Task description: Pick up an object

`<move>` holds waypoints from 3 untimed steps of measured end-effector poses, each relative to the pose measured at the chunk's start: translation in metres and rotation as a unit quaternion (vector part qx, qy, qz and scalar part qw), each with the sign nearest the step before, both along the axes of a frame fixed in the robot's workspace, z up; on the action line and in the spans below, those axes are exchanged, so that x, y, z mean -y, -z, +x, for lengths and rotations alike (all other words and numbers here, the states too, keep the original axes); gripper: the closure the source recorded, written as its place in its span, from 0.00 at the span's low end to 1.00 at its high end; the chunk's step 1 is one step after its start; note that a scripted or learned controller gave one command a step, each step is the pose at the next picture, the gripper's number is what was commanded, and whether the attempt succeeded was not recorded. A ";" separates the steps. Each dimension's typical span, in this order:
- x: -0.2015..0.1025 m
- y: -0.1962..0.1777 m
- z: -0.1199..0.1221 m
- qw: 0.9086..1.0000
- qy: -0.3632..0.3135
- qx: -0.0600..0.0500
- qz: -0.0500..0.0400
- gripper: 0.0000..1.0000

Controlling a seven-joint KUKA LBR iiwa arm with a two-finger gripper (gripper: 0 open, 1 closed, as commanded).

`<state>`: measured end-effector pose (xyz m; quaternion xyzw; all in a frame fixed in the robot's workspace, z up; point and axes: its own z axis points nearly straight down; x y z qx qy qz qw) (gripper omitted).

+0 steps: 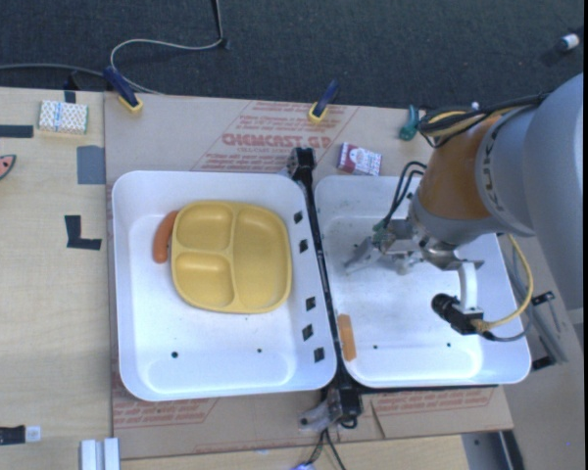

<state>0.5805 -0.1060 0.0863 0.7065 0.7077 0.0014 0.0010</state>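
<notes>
a pale wooden worktop (39, 292) stands on dark carpet, with a cardboard sheet (265, 140) under two white bins; its red print seems to read "chemcast gp". left of the bins' shared divider, the left bin (216, 365) holds one yellow divided plate (232, 256) and one orange sausage-like piece (162, 238) touching its left edge. just right of the divider lies one small orange piece (346, 337) in the right bin (421, 360). further right, the gripper (367, 253) hangs low; whether it is wide or narrow, i cannot tell.
</notes>
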 end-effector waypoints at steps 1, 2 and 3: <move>-0.011 0.001 0.070 1.000 0.000 0.000 -0.001 0.00; -0.011 -0.009 0.070 1.000 0.000 0.000 0.000 1.00; -0.011 -0.009 0.070 1.000 0.000 0.000 0.000 0.00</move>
